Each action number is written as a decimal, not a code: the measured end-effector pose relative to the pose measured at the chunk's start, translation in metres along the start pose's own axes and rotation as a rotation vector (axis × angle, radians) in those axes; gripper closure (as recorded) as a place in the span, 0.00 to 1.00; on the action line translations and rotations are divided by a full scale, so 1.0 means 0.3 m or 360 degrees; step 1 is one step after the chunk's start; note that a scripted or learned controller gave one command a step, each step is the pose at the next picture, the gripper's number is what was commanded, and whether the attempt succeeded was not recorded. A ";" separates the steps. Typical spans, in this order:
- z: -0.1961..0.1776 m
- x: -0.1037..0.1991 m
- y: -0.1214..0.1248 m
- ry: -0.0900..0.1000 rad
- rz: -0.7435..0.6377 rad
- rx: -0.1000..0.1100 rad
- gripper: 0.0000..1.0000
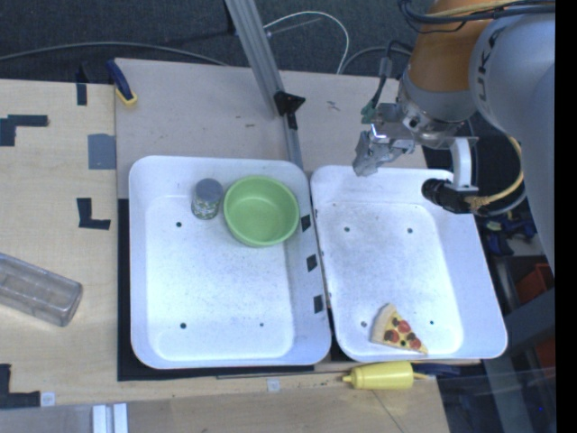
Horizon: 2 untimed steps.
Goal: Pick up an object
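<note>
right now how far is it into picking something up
Nothing looks picked yet. The gripper sits over the top edge of the right bin with no object between its fingers. The pizza slice lies at that bin's lower edge; the green bowl and small can sit in the left bin. Approach, grasp and lift remain.

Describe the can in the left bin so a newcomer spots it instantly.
Start at the left white bin. In its far half sits a green bowl; the can stands touching the bowl's left side. It is small, grey-topped and cylindrical, far smaller than the bowl.
</note>
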State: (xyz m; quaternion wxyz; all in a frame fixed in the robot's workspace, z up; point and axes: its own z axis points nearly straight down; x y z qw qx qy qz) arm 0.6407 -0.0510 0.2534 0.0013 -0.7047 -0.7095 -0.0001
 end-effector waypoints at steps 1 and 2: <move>0.051 0.184 -0.006 -0.0001 0.0000 0.0002 1.00; 0.040 0.392 -0.028 0.0000 -0.0002 0.0001 1.00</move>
